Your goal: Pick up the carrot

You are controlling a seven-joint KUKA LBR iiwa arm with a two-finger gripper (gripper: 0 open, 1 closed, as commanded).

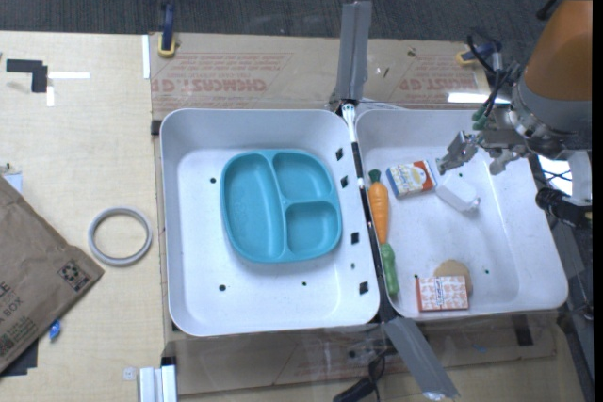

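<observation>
Carrot (379,208): lies in the right bin (528,292), along its left wall, green top pointing down.
Gripper (476,155): fingers spread apart, holding nothing, over the right bin, well apart from the carrot.
Blue plate (280,204): in the left bin (188,231).

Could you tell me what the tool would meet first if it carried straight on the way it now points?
Probably the small white block just below the tool, or the right bin's floor beside it; depth is unclear.
</observation>
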